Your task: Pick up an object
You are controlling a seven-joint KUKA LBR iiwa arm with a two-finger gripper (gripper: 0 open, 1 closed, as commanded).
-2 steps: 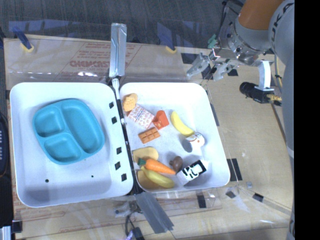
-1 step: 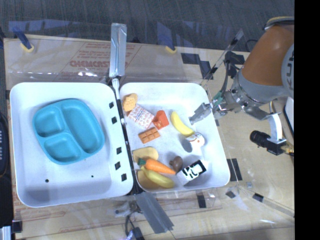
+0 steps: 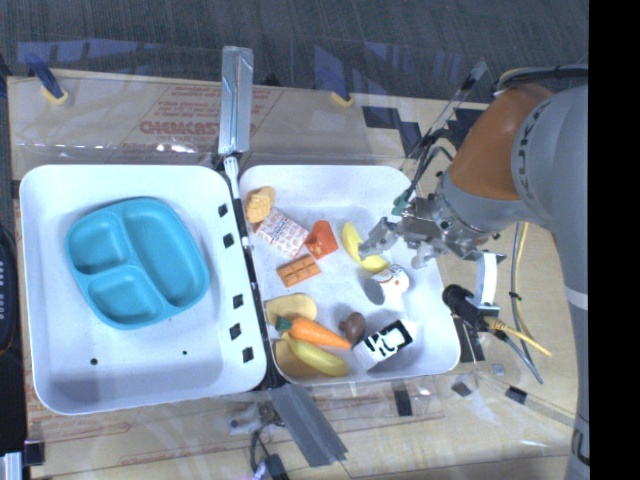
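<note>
Camera view shows the hand (image 3: 392,236) low over the right bin (image 3: 330,180), just beside a yellow banana-shaped toy (image 3: 355,244) and a small white object (image 3: 392,282). I cannot tell the state of the hand. Near them lie an orange wedge (image 3: 321,238), a carrot (image 3: 318,334) and a patterned packet (image 3: 281,233). A blue divided plate (image 3: 138,260) rests in the left bin (image 3: 60,368).

End effector (image 3: 392,243) low over the right bin (image 3: 330,180), perhaps touching the yellow banana-like toy (image 3: 355,245).
</note>
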